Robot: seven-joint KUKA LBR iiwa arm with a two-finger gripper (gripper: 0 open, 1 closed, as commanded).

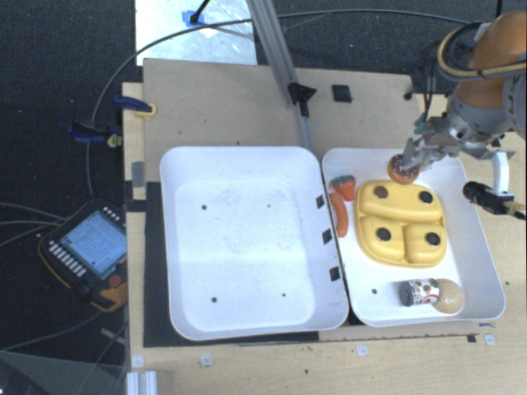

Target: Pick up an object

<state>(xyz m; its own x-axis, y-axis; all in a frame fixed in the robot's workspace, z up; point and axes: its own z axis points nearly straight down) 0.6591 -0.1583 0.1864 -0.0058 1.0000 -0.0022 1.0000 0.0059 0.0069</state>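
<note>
Carrot [340, 202] flanks yellow block [401, 223]; end effector [409, 161] pinches a reddish-brown round piece [403, 170] above it.

Grey KUKA arm [486, 97], rounded metallic housing, smooth casing. Broad orange band [498, 48] above wrist, glossy, curved. Dark cable loops [449, 52] hugging orange section, yellowish cable alongside. Wrist narrowing to lighter grey block with darker seams. Two-finger gripper [409, 161] at tip, slim, pale grey metal with dark details. White curved bracket [499, 169] off wrist side, ending in black cylindrical fitting [482, 194]. Fine screws and markings too small to read.
</note>
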